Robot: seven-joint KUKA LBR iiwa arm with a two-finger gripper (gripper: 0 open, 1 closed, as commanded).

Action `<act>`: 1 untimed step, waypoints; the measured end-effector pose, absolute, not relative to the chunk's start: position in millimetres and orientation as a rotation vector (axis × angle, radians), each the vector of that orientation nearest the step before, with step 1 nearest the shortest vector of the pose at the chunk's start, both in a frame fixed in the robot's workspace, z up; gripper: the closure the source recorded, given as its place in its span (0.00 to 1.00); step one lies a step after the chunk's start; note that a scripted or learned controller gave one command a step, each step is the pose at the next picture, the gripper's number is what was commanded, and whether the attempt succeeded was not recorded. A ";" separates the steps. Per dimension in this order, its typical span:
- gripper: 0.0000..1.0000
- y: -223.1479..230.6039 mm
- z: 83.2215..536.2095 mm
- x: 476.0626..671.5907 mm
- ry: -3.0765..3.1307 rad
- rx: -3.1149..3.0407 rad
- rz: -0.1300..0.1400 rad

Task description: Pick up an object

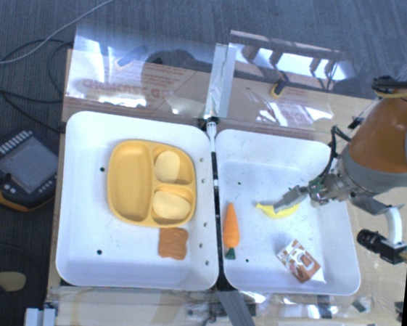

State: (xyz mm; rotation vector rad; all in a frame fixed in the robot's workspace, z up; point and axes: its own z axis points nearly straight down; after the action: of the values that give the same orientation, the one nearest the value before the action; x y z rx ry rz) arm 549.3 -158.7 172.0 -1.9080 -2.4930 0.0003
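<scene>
Yellow banana [277, 210] lying roughly left-right beneath the tool [287, 200], the tool's state impossible to tell.

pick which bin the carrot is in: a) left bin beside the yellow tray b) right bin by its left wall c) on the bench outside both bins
b: the carrot lies in the right bin, along its left wall, apart from the yellow tray in the left bin.

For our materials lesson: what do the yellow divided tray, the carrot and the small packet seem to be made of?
Yellow divided tray: likely moulded plastic, smooth with a dull sheen. Carrot: probably toy plastic, uniform orange and faintly glossy. Small packet: printed foil or paper wrapper, creased; unclear which.
</scene>
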 end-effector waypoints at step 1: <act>0.00 -209.8 99.1 505.8 -2.616 -1.738 -0.003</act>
State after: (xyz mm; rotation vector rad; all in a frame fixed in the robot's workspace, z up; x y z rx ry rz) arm 505.8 -209.8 99.1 -1.7385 -2.6159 -0.0026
